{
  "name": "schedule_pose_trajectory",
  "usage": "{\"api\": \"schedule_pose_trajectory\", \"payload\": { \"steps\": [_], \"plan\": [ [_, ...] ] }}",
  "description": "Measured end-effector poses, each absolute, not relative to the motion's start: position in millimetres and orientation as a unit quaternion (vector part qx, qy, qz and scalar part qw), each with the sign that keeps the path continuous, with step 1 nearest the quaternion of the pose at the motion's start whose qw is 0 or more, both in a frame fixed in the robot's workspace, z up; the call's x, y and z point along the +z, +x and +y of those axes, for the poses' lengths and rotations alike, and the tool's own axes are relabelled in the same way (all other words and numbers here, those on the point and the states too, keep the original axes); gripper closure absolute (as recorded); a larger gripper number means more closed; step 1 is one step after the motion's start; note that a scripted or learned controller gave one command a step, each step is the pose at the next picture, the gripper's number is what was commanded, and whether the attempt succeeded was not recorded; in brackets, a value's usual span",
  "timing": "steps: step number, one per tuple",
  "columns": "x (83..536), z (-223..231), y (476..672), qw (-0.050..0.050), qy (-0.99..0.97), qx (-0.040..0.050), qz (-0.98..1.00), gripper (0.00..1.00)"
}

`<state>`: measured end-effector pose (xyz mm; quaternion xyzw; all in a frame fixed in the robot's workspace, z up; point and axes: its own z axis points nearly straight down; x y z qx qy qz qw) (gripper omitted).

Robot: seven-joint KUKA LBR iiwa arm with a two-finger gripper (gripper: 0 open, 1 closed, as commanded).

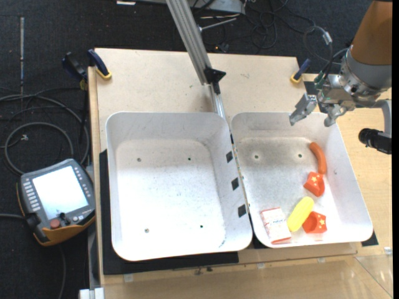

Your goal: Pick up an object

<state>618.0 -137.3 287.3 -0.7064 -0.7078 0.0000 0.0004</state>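
Still, the gripper (315,112) hangs open and empty above the right white bin's (349,167) far edge; the long orange sausage-shaped toy (318,157) hugs the wall, so a descending finger could strike it.

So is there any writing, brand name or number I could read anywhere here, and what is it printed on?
No text can be read.
Small white and red packet in the right bin: red markings, too blurred to read.
Handheld control pendant left of the bench: pale screen, nothing legible; its buttons are too small to read.
Black squares along the wall between the bins: plain marks, no lettering visible.
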Motion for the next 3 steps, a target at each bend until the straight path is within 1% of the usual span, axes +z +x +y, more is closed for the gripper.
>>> {"api": "schedule_pose_trajectory", "payload": {
  "steps": [1,2,3],
  "plan": [
    [287.4,-137.4,618.0,0.000,-0.706,0.0003,-0.708,0.00],
    [242.7,-142.2,617.8,0.002,-0.707,0.0018,-0.707,0.00],
    [178.9,-144.4,613.3,0.003,-0.707,0.0022,-0.707,0.00]
  ]
}}
